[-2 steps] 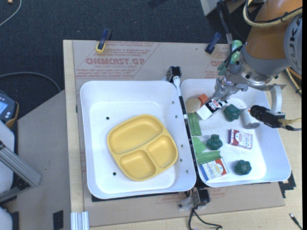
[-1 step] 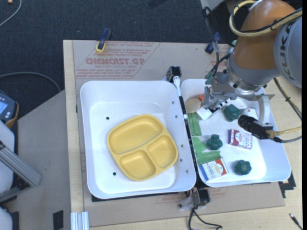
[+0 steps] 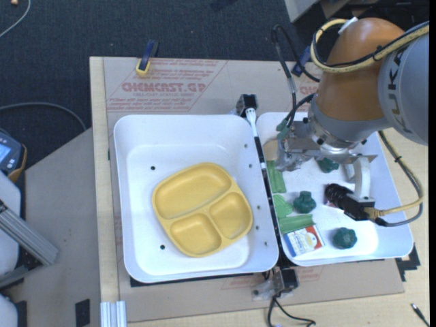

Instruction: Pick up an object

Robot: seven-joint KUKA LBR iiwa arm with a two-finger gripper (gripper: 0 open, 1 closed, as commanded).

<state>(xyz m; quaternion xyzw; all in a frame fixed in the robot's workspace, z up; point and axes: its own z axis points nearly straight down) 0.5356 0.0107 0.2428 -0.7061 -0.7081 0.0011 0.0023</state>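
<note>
Pincer [image 3: 294,157]: lowered over the upper left part of the right bin [image 3: 392,240], below the orange band [image 3: 357,53] of the arm; whether released or clenched cannot be told, the wrist covering it. Green strip [image 3: 277,180]: just below the pincer, along the bin's left wall. Dark green lump [image 3: 304,200]: below the pincer, slightly right. Second dark green lump [image 3: 344,237]: farther below and right. Third green piece [image 3: 328,163]: just right of the pincer, partly under the wrist. Small red-and-white carton [image 3: 304,239]: well below the pincer. Left bin [image 3: 136,142]: to the pincer's left, containing a yellow divided plate [image 3: 201,208], three compartments, lying flat.
</note>
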